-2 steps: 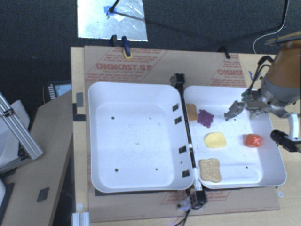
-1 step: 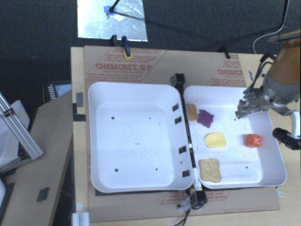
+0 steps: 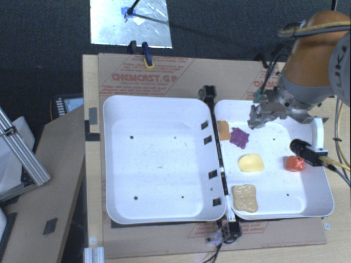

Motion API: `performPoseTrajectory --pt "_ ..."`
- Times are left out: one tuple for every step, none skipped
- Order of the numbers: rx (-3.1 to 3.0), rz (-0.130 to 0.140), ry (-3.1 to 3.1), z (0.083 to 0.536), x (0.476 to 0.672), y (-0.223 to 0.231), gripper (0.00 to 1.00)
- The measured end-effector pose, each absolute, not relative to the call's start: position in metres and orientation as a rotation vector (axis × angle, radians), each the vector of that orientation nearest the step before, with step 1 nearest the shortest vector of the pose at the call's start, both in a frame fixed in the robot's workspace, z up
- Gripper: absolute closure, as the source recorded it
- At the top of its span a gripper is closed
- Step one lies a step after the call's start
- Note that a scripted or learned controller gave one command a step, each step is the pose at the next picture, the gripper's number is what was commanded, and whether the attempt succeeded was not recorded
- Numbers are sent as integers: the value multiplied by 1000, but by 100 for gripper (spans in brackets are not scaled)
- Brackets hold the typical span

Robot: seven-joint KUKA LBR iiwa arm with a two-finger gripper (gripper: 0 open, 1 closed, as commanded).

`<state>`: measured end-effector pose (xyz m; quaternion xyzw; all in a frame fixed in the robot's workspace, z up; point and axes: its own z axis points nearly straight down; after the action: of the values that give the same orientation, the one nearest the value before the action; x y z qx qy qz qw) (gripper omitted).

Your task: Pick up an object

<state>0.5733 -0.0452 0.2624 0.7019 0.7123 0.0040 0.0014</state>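
The right bin (image 3: 312, 201) holds several small things. A purple piece (image 3: 239, 137) lies near its upper left, with an orange-brown block (image 3: 222, 129) beside it against the divider. A pale yellow round piece (image 3: 250, 163) sits in the middle, a tan bread-like slice (image 3: 244, 197) near the front, and a red piece (image 3: 294, 164) to the right. My gripper (image 3: 257, 121) hangs over the back of the right bin, just up and right of the purple piece, with nothing visible between its fingers.
The left bin (image 3: 159, 158) sits beside the right one, with a black clip divider (image 3: 214, 141) between them. Cardboard (image 3: 148, 75) lies under both bins. A shiny metal sheet (image 3: 130, 14) is at the back.
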Motion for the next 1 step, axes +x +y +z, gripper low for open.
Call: performPoseTrajectory --pt "2211 6 2231 275 565 -9 100"
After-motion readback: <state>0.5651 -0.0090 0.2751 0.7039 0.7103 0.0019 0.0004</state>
